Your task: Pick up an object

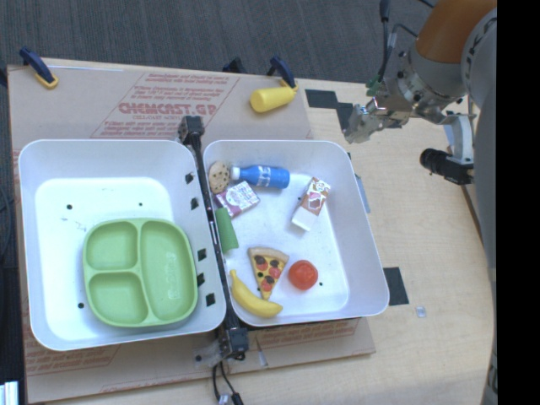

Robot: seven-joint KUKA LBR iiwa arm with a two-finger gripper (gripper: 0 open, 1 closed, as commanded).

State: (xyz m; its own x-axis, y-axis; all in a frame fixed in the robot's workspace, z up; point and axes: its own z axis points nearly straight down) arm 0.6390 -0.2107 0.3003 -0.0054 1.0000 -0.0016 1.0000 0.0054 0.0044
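Nearest the camera, a banana [253, 299] lies along the near wall of the right bin [364, 256]. Just beyond it sit a pizza slice [268, 270] and, to its right, a red tomato [304, 274], close but apart. A green stick [225, 229] lies against the bin's left wall. Farther back are a small maroon packet [239, 197], a cookie [219, 175] in the far left corner, and a blue bottle [262, 175] on its side beside it. A small carton [310, 204] lies tilted right of centre.

Left bin [42, 184] holds a green divided tray [138, 270], flat on the bottom, toward the near side.

Both bins rest on a cardboard sheet [126, 99] on the surface [405, 226]. A yellow object [272, 99] lies on the cardboard beyond the right bin.

Arm [451, 24] enters from the far right. Hand [364, 125] hangs outside the right bin, beyond its far right corner, with nothing visible in it; whether it is spread or pressed together cannot be told.
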